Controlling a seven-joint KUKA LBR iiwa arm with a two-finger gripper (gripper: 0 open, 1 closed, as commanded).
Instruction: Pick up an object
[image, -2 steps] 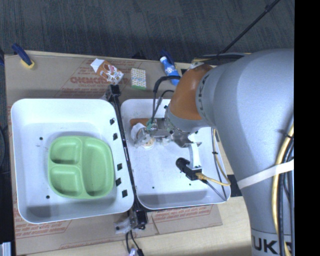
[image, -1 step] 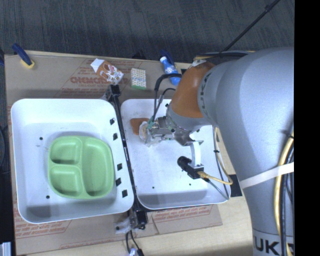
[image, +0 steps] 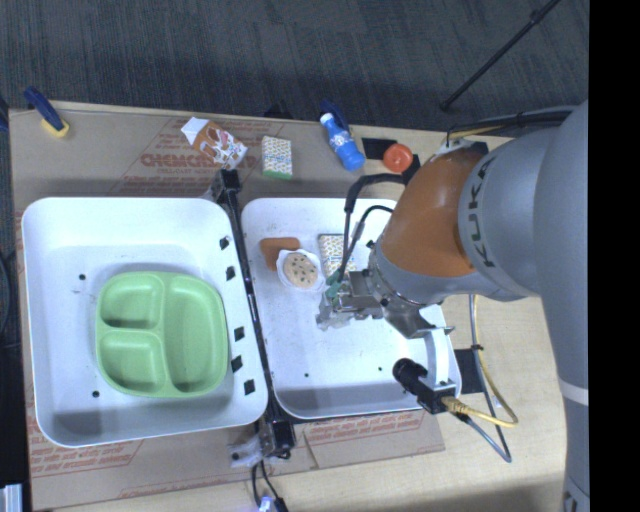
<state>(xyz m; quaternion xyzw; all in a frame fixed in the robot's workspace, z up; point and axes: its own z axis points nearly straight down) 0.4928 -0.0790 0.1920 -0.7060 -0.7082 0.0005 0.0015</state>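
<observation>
My gripper (image: 332, 305) hangs low over the middle of the right bin (image: 300, 390), under the grey arm and its orange band. Just to its upper left lie a round speckled cookie-like piece (image: 298, 268) and an orange sausage-shaped piece (image: 279, 244). A patterned flat packet (image: 331, 247) lies beside them, partly covered by the arm. The gripper stands a little right of and below the cookie, apart from it. Nothing shows between the fingers.
A green divided plate (image: 162, 333) lies in the left bin (image: 60, 230). Behind the bins sit a blue bottle (image: 342, 141), an orange cap (image: 398, 157), a small green packet (image: 277, 157) and a snack wrapper (image: 213, 143). A blue-yellow clip (image: 46, 112) lies far left.
</observation>
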